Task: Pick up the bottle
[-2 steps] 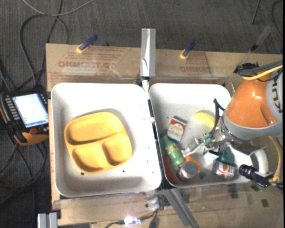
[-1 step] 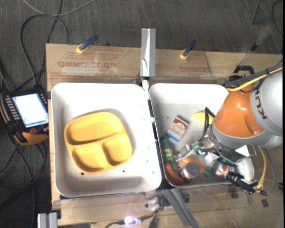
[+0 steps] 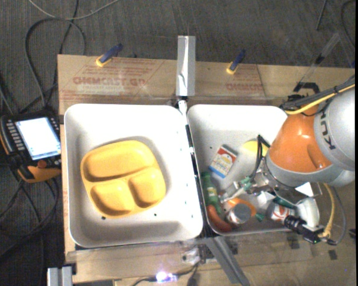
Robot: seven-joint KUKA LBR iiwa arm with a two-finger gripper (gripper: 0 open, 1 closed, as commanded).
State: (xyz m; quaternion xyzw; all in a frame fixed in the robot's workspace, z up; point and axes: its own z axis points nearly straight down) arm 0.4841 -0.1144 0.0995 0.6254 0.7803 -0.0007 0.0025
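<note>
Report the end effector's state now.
End effector: low in the right bin amid the clutter; open or closed cannot be told.

Arm (image 3: 313, 145) covers the right bin's (image 3: 238, 115) far right part and whatever lies under it. Hand (image 3: 250, 186) sits low in the clutter; its working end is lost among the items, can't read its state. Bottle (image 3: 241, 159) partly under the wrist, outline unclear. Items near the bin's front wall overlap, too jumbled to identify. Arm cut off at the right edge.
</note>
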